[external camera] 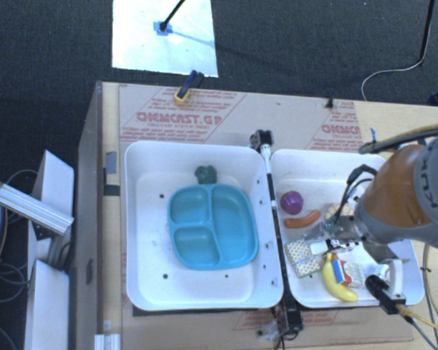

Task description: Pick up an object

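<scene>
Where fingers (pixel 329 238) hover, sausage (pixel 302 220) just beside.

Both bins (pixel 150 204) are plain white. The tray (pixel 211 226) is bright sky blue, with a dull green lump (pixel 205 174) just above it. In the other bin sit a purple ball (pixel 292 202), an orange-red sausage (pixel 303 219), a yellow banana (pixel 337 282) and a checked cloth (pixel 302 256). The arm (pixel 405 191) is grey with an orange band.

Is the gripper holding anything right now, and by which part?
Cannot tell: the gripper is low in the right bin, beside the hot dog.
</scene>
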Controlling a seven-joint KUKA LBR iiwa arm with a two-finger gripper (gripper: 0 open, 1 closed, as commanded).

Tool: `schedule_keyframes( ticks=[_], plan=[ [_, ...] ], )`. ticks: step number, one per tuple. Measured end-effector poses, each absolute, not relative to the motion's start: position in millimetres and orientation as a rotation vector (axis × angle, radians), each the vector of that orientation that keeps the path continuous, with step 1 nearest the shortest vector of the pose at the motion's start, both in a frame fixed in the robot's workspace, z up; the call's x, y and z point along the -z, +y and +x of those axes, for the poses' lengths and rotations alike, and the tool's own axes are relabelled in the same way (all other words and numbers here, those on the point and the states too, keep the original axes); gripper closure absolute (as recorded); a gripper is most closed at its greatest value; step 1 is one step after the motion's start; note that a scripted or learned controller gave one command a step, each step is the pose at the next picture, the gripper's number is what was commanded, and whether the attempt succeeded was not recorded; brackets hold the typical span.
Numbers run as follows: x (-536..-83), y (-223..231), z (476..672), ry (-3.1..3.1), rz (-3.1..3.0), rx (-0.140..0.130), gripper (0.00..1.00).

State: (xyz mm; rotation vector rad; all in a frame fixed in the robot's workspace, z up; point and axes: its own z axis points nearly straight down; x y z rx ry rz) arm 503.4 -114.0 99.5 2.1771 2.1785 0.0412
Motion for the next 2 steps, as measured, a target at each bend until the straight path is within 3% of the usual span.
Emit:
schedule_keyframes(
  ticks=[1,2],
  plan=[
    [-84,-112,518.8,2.223,2.22,0.0,0.0],
    [-85,-91,603.7,2.225,2.215,-0.003,0.0]
  ],
)
